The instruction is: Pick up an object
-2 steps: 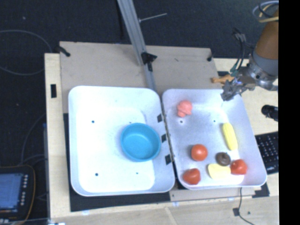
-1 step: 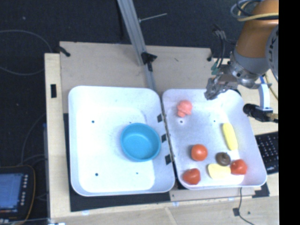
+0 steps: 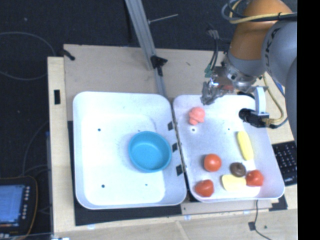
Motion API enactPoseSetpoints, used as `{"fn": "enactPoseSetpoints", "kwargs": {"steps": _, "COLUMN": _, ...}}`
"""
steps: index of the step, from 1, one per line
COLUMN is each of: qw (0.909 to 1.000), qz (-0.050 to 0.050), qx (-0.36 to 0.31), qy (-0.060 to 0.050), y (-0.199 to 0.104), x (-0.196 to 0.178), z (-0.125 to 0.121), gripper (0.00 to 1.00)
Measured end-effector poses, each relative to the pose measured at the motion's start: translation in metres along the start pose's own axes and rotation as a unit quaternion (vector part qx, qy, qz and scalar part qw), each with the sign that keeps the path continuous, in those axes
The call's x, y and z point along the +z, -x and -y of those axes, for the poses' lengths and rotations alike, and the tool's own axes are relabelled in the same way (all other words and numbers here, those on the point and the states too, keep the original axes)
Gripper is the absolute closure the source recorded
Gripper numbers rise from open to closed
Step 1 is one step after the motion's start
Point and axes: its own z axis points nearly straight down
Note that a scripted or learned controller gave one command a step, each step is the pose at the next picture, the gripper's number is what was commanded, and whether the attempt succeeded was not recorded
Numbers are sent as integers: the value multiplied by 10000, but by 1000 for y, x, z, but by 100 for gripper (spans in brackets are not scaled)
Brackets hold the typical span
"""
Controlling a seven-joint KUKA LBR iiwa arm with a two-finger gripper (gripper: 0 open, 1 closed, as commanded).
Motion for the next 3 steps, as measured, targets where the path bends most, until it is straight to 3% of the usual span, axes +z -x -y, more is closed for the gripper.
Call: {"fn": "enactPoseSetpoints", "kwargs": {"steps": 3, "qw": 10000, "qz": 5, "qx": -3, "qy": -33, "y": -166, "x": 13, "z": 2, "gripper": 100}}
